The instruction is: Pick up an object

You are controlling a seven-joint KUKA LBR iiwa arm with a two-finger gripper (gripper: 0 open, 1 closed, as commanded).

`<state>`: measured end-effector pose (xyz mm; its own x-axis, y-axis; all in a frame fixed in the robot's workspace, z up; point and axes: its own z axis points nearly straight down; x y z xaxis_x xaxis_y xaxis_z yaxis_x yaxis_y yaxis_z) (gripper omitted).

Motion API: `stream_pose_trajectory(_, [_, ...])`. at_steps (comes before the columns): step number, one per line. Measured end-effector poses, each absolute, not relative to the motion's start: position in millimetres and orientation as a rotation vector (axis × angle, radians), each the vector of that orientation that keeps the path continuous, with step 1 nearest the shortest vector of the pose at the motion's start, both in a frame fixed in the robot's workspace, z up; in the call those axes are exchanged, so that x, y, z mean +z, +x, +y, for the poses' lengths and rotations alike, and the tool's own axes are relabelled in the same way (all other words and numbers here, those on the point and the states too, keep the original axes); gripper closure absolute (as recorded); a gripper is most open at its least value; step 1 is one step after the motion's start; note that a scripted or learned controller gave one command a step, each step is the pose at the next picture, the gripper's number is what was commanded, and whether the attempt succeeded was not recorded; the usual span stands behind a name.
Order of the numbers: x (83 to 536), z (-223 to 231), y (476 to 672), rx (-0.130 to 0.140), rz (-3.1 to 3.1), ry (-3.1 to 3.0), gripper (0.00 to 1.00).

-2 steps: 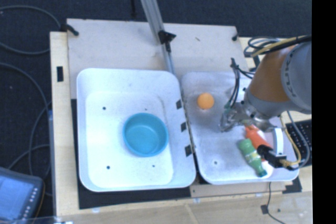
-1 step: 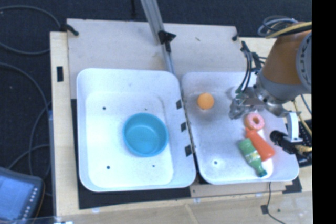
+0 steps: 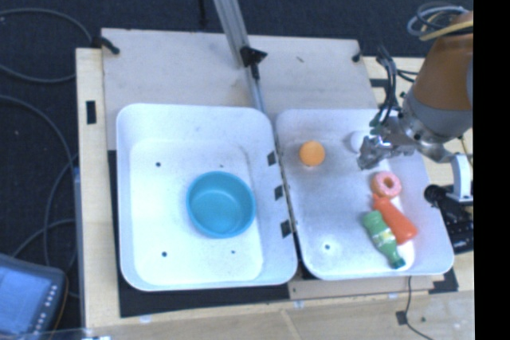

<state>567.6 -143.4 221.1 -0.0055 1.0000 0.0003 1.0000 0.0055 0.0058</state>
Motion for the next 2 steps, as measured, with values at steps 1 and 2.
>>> stream_pose_trajectory(1, [237,-89,564.5,0.009,2.231,2.209,1.00])
stream_pose_trajectory(2, [229,-41,561.3,0.000,2.231,2.214,1.00])
